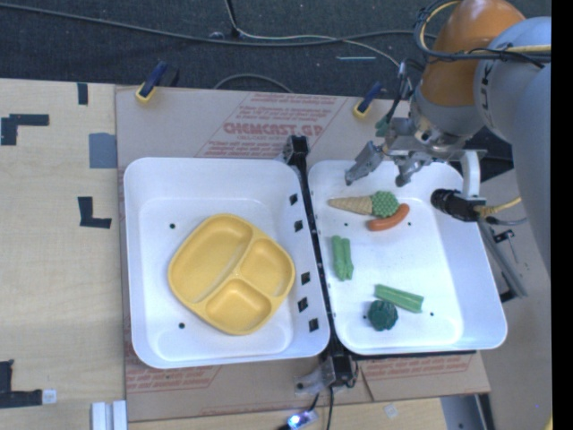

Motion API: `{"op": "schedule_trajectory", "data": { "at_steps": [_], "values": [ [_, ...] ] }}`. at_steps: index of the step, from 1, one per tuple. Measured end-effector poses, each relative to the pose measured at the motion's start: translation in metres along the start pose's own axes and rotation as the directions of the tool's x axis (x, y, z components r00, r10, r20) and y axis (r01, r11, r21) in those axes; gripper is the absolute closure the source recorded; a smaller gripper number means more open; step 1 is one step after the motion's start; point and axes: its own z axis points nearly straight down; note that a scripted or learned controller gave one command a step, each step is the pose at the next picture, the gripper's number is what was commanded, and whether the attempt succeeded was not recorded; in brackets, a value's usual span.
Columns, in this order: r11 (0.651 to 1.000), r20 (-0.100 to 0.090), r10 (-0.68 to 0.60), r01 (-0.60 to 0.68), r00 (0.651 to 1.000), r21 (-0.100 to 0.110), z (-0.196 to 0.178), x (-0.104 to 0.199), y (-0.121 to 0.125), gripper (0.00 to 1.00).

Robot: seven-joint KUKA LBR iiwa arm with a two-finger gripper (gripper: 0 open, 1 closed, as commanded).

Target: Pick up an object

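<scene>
Green-topped cone lies crosswise (tip pointing left) below the hand.

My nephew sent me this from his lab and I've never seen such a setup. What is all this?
One camera looks down at a slant on a bench. The grey and orange machine at right is a robot arm; its gripper, jaws spread and holding nothing, hovers above the right white bin. That bin holds toy food: an ice cream cone, a sausage, a green bean pod, a celery stick and broccoli. The left bin holds a yellow divided plate.
</scene>
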Motion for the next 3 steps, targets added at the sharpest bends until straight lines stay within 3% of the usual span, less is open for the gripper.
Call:
{"op": "schedule_trajectory", "data": {
  "at_steps": [1,2,3],
  "values": [
    [1.0,0.001,-0.003,0.003,1.0,-0.014,-0.01,0.0,0.002,0.0],
    [1.0,0.003,-0.003,0.003,1.0,-0.012,0.049,0.0,0.012,0.0],
    [1.0,0.002,-0.003,0.003,1.0,-0.01,0.096,0.003,0.005,0.0]
  ]
}}
